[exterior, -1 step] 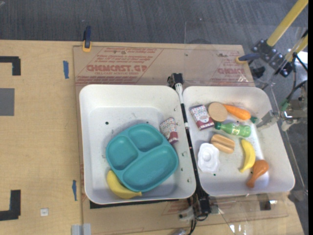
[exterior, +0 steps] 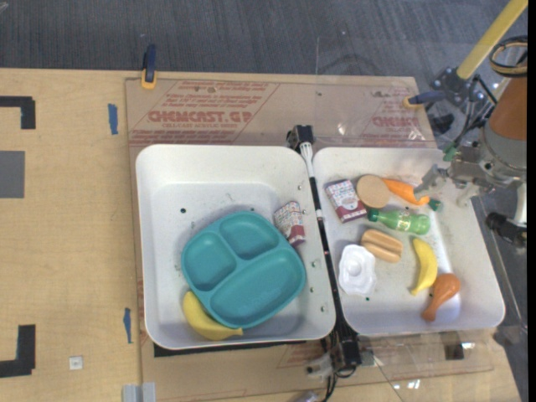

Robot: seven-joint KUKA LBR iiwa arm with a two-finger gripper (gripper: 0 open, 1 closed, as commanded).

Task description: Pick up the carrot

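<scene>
The carrot (exterior: 404,191), orange with a small green end, lies near the back of the right bin (exterior: 486,258), between a round tan bun (exterior: 373,191) and the bin's far right corner. My gripper (exterior: 445,177) hangs just to the right of the carrot's tip, at the bin's back right edge. The grey wrist and orange band (exterior: 509,111) rise behind it. Nothing shows as held.
The right bin also holds a red-and-white packet (exterior: 342,199), a green bottle (exterior: 402,221), a hot dog (exterior: 382,244), a banana (exterior: 425,265), a white cup (exterior: 357,270) and an orange drumstick (exterior: 441,293). The left bin has a teal divided plate (exterior: 244,268), a can (exterior: 290,220) and a banana (exterior: 205,318).
</scene>
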